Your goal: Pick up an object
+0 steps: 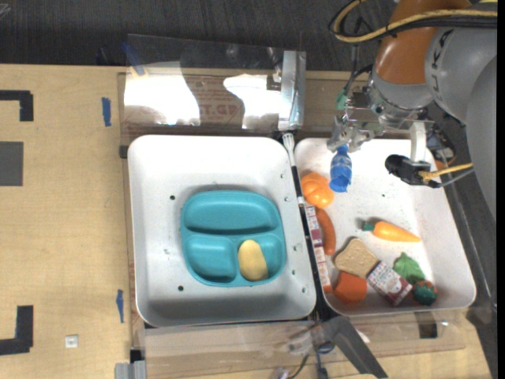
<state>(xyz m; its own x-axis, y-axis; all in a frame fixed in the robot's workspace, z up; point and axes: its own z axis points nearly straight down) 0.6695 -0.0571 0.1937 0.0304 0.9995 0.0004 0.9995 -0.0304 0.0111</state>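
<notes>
Gripper (347,139): hanging over right bin (454,235), appearing clenched on blue bottle (340,170) dangling just below. Keeping lift straight and slow, judging grip near the cap as slight. Lying beneath and beside: orange fruit (315,189), carrot (392,230).
</notes>
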